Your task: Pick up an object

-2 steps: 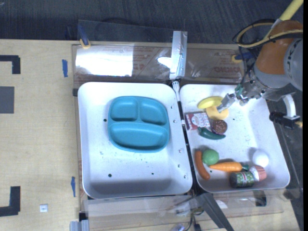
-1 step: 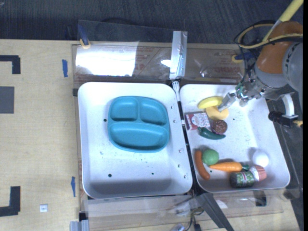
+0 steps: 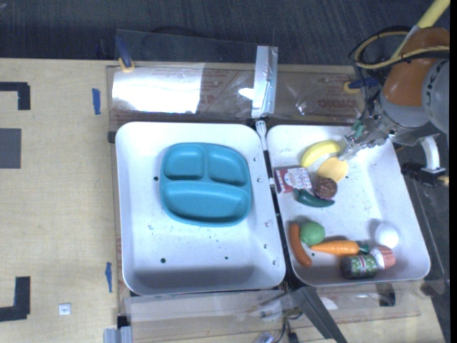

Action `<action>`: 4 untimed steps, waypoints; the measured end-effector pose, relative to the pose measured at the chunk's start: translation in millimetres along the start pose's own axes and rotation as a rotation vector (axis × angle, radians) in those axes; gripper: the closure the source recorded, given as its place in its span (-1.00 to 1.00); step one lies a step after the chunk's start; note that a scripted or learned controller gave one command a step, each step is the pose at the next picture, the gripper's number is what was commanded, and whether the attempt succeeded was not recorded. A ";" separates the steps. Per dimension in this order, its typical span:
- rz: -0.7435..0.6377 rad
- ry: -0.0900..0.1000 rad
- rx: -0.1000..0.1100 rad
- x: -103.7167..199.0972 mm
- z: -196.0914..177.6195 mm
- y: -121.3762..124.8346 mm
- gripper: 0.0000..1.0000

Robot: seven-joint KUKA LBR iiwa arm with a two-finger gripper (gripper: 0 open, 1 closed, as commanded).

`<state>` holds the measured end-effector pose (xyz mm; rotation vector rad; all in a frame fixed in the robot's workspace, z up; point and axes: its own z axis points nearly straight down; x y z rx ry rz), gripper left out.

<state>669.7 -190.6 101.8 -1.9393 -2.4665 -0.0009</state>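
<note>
While grey arm with orange band (image 3: pixel 413 77) reaches in from right, two-finger gripper (image 3: pixel 355 143) hangs over right shallow white bin (image 3: pixel 407 213), far end; grip state cannot tell. Yellow plastic banana (image 3: pixel 319 151) just beside fingertips, yellow lump (image 3: pixel 333 168) below it. Left white bin (image 3: pixel 136 213) bears blue divided tray (image 3: pixel 206 183).

High fixed camera, slanted downward, both white bins (image 3: pixel 136 213) framed, arm (image 3: pixel 418 84) at right

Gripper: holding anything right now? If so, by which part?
Cannot be told. The gripper sits at the banana's right end in the right bin, but the contact is too small to resolve.
</note>
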 end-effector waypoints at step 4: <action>0.018 -0.003 -0.008 6.7 2.4 2.1 -1.00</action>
